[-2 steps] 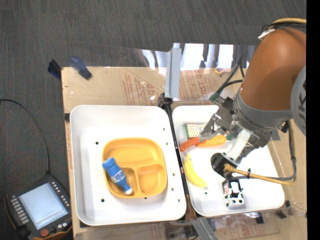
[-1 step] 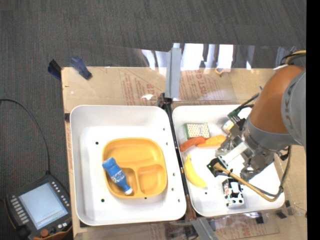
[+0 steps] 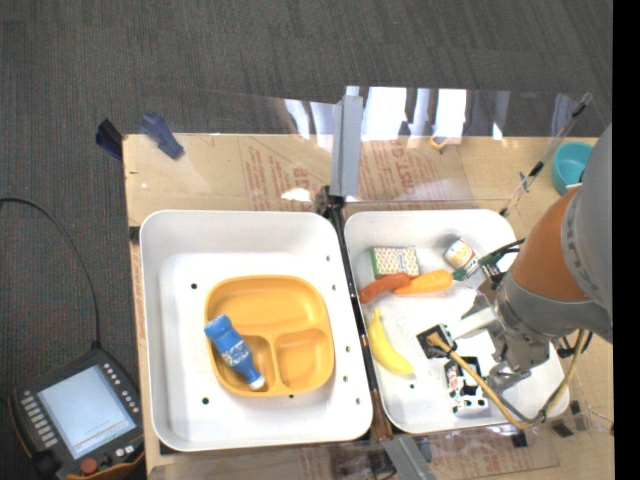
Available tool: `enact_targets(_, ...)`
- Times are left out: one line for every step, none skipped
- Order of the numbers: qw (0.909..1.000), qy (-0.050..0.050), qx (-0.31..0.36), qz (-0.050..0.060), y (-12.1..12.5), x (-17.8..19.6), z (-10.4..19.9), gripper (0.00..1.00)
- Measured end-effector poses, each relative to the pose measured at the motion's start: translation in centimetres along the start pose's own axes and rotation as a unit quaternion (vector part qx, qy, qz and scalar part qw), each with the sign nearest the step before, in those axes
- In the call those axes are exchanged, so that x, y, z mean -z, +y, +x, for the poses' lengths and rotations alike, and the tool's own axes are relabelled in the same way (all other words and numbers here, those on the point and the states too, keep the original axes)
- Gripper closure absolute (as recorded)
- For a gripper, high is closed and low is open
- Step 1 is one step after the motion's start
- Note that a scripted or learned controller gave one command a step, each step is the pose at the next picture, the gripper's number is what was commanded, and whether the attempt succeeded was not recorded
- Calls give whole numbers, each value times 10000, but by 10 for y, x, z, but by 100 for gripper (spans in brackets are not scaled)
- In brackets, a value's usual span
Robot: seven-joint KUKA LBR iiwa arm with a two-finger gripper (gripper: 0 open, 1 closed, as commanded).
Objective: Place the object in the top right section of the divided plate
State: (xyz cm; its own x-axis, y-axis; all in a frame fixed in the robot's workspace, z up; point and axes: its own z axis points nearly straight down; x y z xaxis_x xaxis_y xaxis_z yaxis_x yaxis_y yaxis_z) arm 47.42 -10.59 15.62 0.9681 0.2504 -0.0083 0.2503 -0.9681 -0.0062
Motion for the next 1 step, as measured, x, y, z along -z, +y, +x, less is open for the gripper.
enact_targets(9996, 5, -271, 6, 61, -71, -16, 0)
